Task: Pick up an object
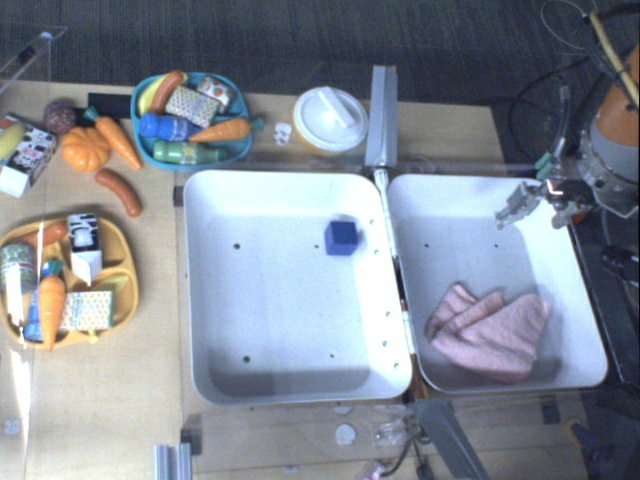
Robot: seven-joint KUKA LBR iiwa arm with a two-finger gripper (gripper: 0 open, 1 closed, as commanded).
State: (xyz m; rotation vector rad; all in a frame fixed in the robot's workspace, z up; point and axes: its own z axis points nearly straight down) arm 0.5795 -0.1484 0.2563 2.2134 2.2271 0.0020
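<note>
At the lower right of the frame, a pink cloth lies crumpled in the right bin. A blue cube sits in the left bin, upper part. At the upper right the gripper hangs over the right bin; whether it is open, I cannot tell.

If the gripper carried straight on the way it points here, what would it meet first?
The gripper points left and downward over the right bin. Going straight on, it would probably meet that bin's bare white floor first, well short of the pink cloth nearer the camera. Depth is hard to judge from this slant.
</note>
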